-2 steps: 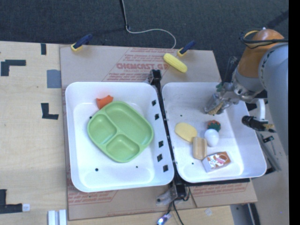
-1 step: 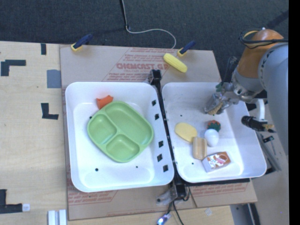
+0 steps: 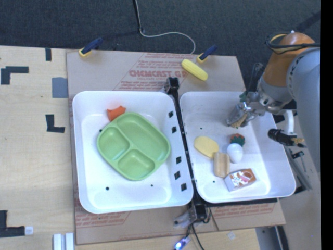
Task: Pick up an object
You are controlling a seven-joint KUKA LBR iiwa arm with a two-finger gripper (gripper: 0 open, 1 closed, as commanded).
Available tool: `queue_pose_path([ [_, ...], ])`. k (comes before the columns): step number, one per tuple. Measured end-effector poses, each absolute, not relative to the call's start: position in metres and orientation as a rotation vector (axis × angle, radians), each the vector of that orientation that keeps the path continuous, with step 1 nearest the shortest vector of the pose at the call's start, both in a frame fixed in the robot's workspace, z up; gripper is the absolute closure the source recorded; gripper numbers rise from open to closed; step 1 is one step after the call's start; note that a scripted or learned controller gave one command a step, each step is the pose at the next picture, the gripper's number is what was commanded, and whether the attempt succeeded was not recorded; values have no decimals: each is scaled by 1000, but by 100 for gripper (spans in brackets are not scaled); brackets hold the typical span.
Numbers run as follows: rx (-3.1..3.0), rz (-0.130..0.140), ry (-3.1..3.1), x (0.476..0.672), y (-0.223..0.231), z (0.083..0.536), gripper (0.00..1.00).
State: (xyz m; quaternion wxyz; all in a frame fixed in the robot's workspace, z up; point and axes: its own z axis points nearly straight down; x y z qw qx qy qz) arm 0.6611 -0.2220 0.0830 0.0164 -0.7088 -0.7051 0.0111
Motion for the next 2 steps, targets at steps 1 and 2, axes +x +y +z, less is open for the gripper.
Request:
queue_pose_path([
  [1, -2199, 33, -2192, 661, -223, 83, 100],
  [2, -2199, 33, -2192, 662, -224, 83, 100],
])
